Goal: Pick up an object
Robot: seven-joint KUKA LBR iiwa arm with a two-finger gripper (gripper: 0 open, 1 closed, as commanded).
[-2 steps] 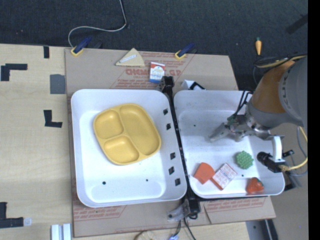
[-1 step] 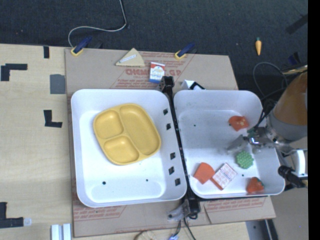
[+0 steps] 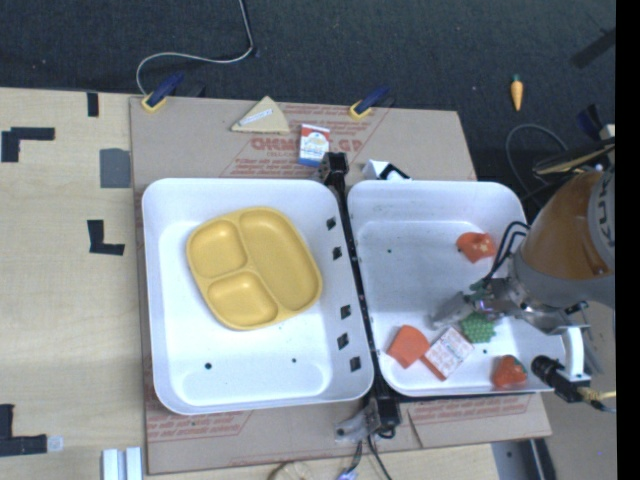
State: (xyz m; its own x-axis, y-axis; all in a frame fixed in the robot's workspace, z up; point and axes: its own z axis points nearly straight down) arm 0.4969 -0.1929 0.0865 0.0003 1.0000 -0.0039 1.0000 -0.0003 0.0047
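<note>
You are looking down on a brown cardboard-covered bench (image 3: 200,138) that carries two shallow white plastic bins side by side. The left bin (image 3: 170,368) holds a yellow plastic plate (image 3: 253,266) with three compartments, lying near its middle.

The right bin (image 3: 400,208) holds the small loose things. A small orange-red lump (image 3: 474,245) sits towards its far right side. Along the near edge lie a flat orange piece (image 3: 407,345), a small white and red printed packet (image 3: 449,351) just beside it, and a red rounded object (image 3: 508,371) near the right corner. A small green object (image 3: 479,327) lies between the packet and the arm.

The grey arm with its orange band (image 3: 565,233) reaches in from the right, and its gripper (image 3: 470,308) is low over the right bin, right at the green object. You cannot tell whether the fingers are spread or closed, nor whether anything sits between them.

Beyond the bins, a small red and white carton (image 3: 314,145) and a tan wedge-shaped piece (image 3: 263,117) rest on the bench.
</note>
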